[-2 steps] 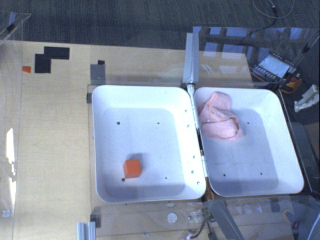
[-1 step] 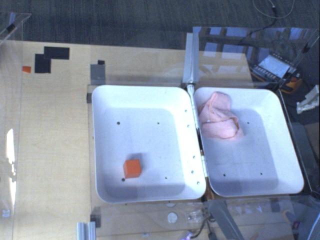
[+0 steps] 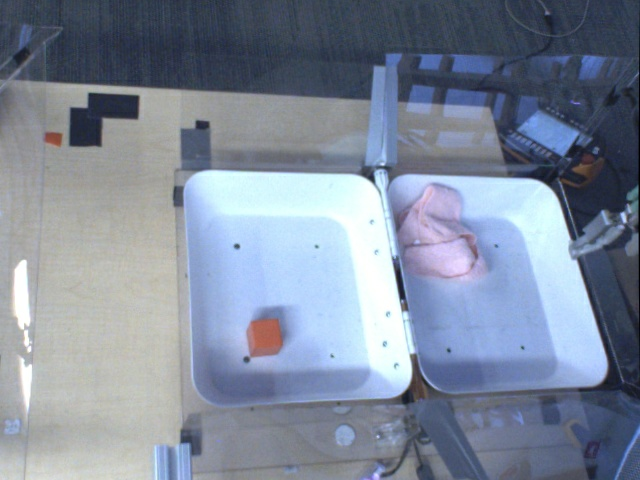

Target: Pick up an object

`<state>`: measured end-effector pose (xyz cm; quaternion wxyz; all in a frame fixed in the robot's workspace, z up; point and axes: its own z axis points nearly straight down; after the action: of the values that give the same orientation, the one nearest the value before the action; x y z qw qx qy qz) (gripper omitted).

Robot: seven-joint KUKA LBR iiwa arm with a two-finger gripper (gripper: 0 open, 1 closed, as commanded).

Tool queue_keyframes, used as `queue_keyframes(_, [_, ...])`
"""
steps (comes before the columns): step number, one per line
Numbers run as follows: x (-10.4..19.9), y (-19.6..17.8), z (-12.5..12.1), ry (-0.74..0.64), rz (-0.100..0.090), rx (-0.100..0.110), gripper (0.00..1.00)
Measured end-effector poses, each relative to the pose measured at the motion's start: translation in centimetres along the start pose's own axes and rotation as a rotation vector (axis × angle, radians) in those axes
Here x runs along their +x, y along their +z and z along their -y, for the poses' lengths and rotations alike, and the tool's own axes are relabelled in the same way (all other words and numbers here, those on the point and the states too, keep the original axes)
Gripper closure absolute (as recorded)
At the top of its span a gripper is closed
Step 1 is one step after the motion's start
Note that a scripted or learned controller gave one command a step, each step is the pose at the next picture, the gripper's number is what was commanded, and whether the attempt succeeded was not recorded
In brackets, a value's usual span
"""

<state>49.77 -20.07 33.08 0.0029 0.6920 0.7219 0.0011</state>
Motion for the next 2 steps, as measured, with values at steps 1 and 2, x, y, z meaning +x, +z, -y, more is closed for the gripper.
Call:
queue_keyframes(1, [1.1,12.6,1.0,-0.043,-0.001,0.002,0.0])
queue_keyframes(2, [5.9,21.7,-8.0,-0.365,-0.002,-0.001,0.0])
